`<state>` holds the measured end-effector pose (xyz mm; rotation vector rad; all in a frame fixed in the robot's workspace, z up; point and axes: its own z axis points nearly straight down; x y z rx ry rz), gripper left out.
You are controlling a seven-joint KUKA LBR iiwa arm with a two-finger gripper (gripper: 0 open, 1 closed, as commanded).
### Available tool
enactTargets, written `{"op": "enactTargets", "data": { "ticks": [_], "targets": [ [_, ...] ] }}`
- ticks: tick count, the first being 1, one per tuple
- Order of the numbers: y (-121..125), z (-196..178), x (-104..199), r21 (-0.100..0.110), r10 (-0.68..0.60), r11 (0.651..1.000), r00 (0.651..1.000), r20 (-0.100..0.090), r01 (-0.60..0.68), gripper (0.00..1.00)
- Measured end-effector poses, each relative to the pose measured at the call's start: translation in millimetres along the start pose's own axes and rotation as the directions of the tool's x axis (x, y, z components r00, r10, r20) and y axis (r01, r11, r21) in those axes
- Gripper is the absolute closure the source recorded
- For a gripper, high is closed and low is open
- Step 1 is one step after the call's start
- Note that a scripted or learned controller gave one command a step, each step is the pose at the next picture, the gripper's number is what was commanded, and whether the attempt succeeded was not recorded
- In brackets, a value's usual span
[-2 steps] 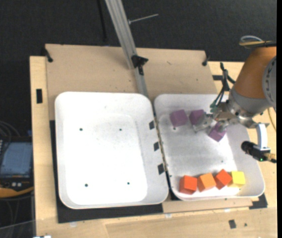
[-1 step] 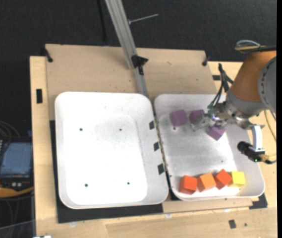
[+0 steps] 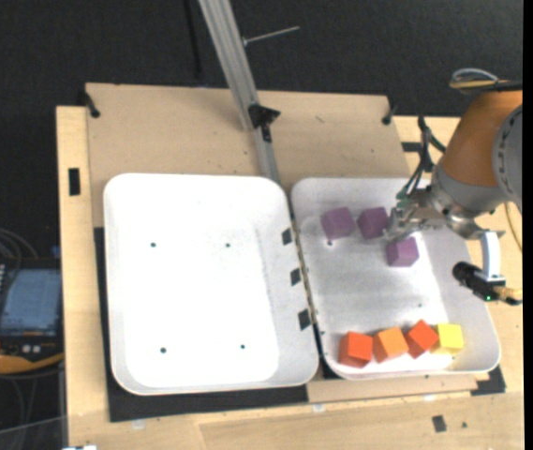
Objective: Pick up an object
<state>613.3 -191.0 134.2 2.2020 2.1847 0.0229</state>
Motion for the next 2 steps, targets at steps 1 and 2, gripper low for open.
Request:
{"op": "enactTargets", "data": {
  "ticks": [1,2],
  "targets": [
    [4,-44,0,0.032,-0.01,0.999,1.0,-0.016,0.011,1.0],
    [8,-99,-3,0.031,-0.012,0.999,1.0,-0.015,0.012,1.0]
  ]
}}
